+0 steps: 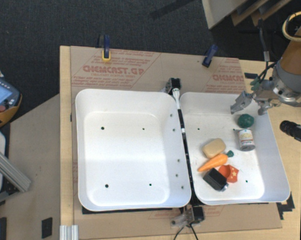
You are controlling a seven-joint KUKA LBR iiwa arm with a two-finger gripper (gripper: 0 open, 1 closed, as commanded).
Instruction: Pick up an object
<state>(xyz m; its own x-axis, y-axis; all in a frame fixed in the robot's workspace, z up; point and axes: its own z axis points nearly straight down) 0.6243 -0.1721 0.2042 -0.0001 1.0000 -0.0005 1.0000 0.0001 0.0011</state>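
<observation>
Objects for picking lie clustered in the right-hand shallow white plastic bin [267, 189], at the right of the frame. Uppermost is a small dark green rounded ball [246, 120], with a short cylindrical jar with a pale label and dull lid [246, 139] just below it. Lower and to the left sit a tan, smooth, rounded block resembling a sponge or bread roll [214, 147], an orange tapered toy carrot with a green tip [214, 162] lying aslant and touching the tan block's lower edge, a black rectangular block [215, 179], and a red-orange angular piece [231, 173] beside the black block. The two-finger gripper [251, 103] hangs over the bin's upper right part, just above the green ball; its grey metal fingers [239, 104] are spread apart, with nothing between them. The grey arm with an orange band [295, 61] enters from the upper right. The left-hand shallow white bin [85, 139], with rounded corners and small dark holes in its floor, adjoins the right one along a black centre strip [182, 138]. Both rest on a brown printed cardboard sheet [143, 67] held to the bench by a blue clamp with a yellow tip [106, 45] and a second blue clamp [210, 55].
</observation>
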